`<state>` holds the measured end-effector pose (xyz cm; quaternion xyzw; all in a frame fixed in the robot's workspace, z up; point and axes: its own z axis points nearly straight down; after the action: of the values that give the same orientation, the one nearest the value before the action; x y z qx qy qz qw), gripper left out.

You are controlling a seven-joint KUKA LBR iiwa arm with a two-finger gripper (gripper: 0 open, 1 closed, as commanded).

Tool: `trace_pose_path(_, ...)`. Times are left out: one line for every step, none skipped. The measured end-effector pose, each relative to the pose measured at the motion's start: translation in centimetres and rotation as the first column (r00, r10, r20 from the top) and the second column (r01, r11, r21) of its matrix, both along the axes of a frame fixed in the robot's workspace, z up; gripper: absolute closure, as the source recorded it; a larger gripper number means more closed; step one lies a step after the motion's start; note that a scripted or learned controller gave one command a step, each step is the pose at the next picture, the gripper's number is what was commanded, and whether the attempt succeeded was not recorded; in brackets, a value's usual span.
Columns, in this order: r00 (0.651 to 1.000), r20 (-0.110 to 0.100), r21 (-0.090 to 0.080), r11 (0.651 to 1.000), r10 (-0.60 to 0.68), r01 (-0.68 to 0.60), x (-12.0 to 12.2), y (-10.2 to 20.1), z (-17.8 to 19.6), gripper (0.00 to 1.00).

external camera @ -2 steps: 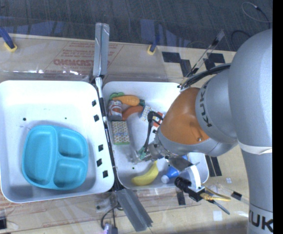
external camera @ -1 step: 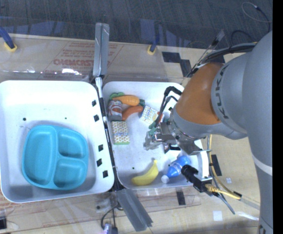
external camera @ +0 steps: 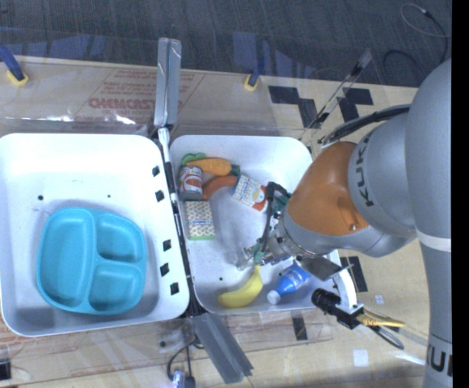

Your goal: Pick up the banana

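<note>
Camera view looked down on two shallow white bins side by side on the surface, the left bin (external camera: 8, 217) and the right bin (external camera: 218, 148). A light-blue plastic divided tray (external camera: 91, 259) with three compartments lay in the left one.

The curved yellow banana (external camera: 243, 291) lay near the front wall of the right bin, its tip pointing up toward the end effector (external camera: 260, 250). The grey arm with its orange band (external camera: 323, 196) reached in from the right and covered much of that bin. Its end effector hung just above the banana's upper tip, close to it or touching; which could not be told. Whether its fingers were spread or pressed together could not be told, the wrist hiding most of them.

A blue and white plastic bottle (external camera: 287, 284) lay just right of the banana. Toward the back of the bin sat an orange carrot with a green top (external camera: 210, 166), a small red can (external camera: 190, 181), a white carton (external camera: 247, 191) and a pale patterned flat packet (external camera: 199, 219).
</note>
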<state>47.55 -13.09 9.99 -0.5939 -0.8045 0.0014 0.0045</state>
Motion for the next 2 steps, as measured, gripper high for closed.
trace_pose_path(1.000,-0.005,0.002,1.000,0.005,-0.005,0.0,0.1,0.7,1.00)
trace_pose_path(0.962,0.004,-0.004,0.962,-0.273,0.273,0.8,8.9,11.1,1.00)
